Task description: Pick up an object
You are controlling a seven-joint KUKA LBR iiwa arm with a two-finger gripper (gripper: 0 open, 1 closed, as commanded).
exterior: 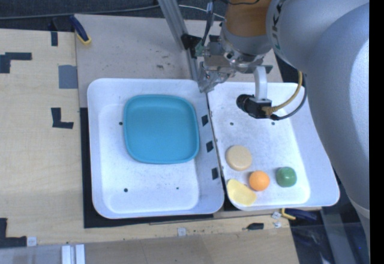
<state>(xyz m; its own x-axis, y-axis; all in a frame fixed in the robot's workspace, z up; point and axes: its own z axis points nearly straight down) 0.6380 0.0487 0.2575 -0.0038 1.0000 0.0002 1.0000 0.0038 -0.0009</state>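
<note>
Yellow wedge [241,192], pale and banana-like, lies at the right bin's [312,194] near-left corner, long axis slanting toward the orange ball [259,180] it touches. Tan disc [239,158] and green ball [286,176] sit nearby. My hand [210,81] hovers at the bin divider; cannot tell its state.

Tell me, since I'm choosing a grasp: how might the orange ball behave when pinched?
The orange ball looks round and smooth, so it would probably roll or squirt sideways. It sits close beside the yellow piece, which may crowd a finger. It seems small, likely light.
</note>
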